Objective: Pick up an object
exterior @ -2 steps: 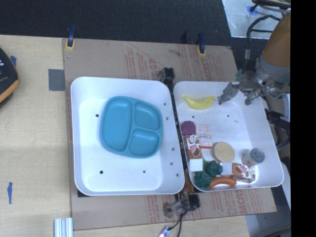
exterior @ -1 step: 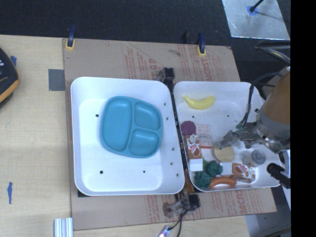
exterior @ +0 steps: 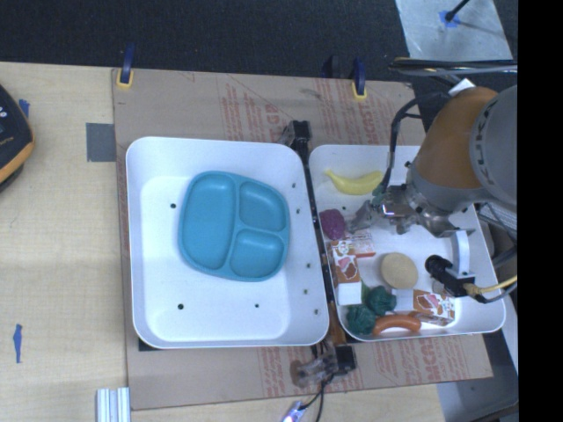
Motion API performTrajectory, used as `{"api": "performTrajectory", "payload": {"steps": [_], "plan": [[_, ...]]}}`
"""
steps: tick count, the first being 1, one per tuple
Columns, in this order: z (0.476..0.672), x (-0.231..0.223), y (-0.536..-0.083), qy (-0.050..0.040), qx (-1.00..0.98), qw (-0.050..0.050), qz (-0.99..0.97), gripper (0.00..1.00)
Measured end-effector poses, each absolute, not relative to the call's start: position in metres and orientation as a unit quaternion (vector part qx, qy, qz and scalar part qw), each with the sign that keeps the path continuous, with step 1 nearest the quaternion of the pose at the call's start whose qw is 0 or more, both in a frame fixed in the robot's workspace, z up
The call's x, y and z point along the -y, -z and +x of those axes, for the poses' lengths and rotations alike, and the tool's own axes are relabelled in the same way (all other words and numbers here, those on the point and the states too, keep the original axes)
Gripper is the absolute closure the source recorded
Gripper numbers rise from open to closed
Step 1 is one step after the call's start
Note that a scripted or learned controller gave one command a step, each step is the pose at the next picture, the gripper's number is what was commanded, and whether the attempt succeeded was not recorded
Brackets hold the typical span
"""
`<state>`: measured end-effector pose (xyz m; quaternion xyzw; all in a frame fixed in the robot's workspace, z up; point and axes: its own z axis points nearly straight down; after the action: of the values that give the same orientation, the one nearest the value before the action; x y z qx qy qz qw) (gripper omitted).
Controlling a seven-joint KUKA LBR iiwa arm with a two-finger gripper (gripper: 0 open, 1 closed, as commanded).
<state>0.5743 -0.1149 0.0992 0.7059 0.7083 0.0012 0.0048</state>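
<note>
A sheet of brown cardboard (exterior: 220, 104) printed with faint red lettering covers the middle of a pale wooden bench (exterior: 53, 262), held at its far edge by two blue-and-yellow clamps (exterior: 126, 67); beyond the bench lies dark carpet with a grey patch (exterior: 444, 11) at the far right. A grey square of tape (exterior: 99, 141) sits on the wood left of the cardboard, and a black-and-orange device (exterior: 13, 139) pokes in at the left edge. Two shallow white bins rest side by side on the cardboard. The left bin (exterior: 154, 310) holds a blue plastic divided plate (exterior: 234, 225). The right bin (exterior: 488, 319) holds a yellow banana (exterior: 354, 181) at its far side, a purple round fruit (exterior: 332, 225), a red-and-white printed packet (exterior: 345, 260), a tan round biscuit-like disc (exterior: 398, 271), a dark green leafy toy (exterior: 376, 302), an orange sausage-shaped toy (exterior: 398, 324) and a second printed packet (exterior: 435, 307) near the front. The grey arm with its orange band (exterior: 453, 139) hangs over the right bin, its gripper (exterior: 378, 209) low between the banana and the disc; I cannot tell how the jaws stand.
</note>
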Motion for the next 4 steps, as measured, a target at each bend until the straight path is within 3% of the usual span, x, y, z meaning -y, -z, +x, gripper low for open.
{"api": "performTrajectory", "payload": {"steps": [1, 2, 3, 4], "plan": [[0.486, 0.161, -0.095, -0.0012, -0.708, 0.002, 0.706, 0.0], [0.487, 0.16, -0.106, -0.0016, -0.71, 0.0, 0.704, 1.0], [0.547, 0.166, -0.124, 0.0008, -0.708, -0.001, 0.706, 1.0], [0.546, 0.158, -0.123, 0.0013, -0.709, -0.002, 0.705, 1.0]]}}
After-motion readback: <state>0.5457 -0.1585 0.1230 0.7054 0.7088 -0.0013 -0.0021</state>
